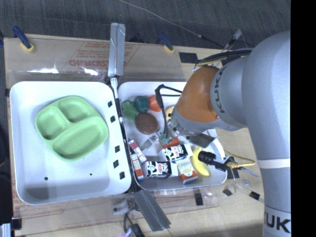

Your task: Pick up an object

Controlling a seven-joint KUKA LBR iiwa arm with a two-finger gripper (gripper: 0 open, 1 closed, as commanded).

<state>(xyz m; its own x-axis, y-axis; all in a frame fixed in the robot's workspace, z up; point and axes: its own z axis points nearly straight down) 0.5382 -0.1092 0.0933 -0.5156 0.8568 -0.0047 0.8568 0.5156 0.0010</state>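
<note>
Left bin [19, 147] holds green divided plate [71, 126], frame centre-left. Right bin [129, 90] crowded: brown disc [146, 123], teal lump [141, 103], cow-print cartons [158, 169], yellow banana [200, 164]. Arm [247, 93] descends from right; gripper [167, 138] low above cartons.

The arm [247, 93] covers the right bin's [129, 90] far right side and whatever lies beneath it. The pincer [165, 138] sits under the orange wrist, its fingers too hidden to read. The banana [200, 164] shows only partly. Print on the small cartons [158, 169] is too small to read.
</note>
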